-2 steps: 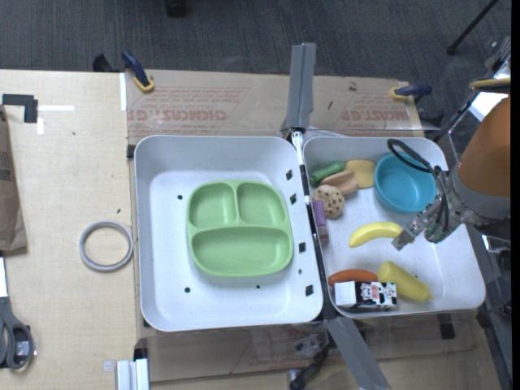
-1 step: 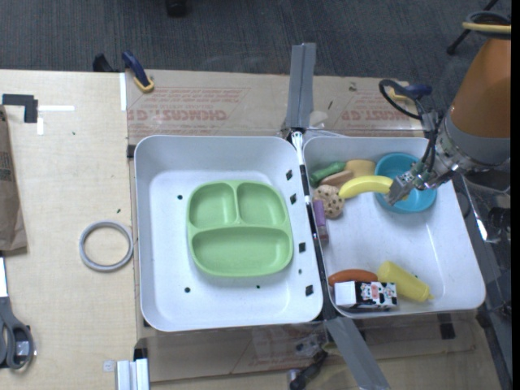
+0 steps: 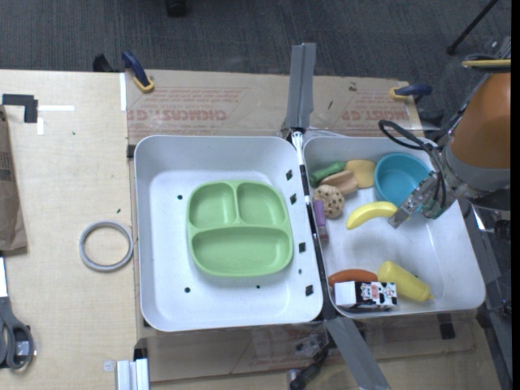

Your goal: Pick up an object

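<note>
My gripper [image 3: 404, 212] hangs in the right-hand white bin [image 3: 463, 258], its 2 fingers parted and holding nothing, the yellow toy banana [image 3: 371, 214] just to their left, its long axis running left-right toward them.

A robotics lab: clamped cardboard [image 3: 268, 104] on a workbench [image 3: 57, 177], two white bins [image 3: 154, 242].

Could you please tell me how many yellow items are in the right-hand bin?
2 clearly yellow: a banana mid-bin beside the gripper, and a bottle near the front edge. Others may be hidden under the arm.
</note>
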Robot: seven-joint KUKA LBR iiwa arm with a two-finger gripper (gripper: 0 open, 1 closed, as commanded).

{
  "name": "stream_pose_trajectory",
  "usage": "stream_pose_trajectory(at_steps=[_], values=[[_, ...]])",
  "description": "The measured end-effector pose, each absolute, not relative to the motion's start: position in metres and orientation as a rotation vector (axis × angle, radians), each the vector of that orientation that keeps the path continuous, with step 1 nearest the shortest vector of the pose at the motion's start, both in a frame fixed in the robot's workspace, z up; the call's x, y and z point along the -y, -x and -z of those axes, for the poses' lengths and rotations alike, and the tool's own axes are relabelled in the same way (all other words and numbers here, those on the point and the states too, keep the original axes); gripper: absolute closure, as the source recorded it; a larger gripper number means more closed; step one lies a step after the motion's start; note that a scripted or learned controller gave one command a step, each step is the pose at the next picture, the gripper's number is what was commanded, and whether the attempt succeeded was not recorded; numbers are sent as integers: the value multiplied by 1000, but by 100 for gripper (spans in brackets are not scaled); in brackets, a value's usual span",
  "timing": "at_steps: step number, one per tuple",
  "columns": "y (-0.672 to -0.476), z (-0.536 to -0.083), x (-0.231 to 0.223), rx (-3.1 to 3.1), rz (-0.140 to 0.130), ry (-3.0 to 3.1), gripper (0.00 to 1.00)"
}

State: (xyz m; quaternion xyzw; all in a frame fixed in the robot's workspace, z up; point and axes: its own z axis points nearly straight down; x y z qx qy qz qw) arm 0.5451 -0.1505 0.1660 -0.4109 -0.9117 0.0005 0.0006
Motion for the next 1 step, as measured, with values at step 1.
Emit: stream_pose_trajectory(at_steps=[1], values=[[-554,-101,146,2565,-2,1812,100]])
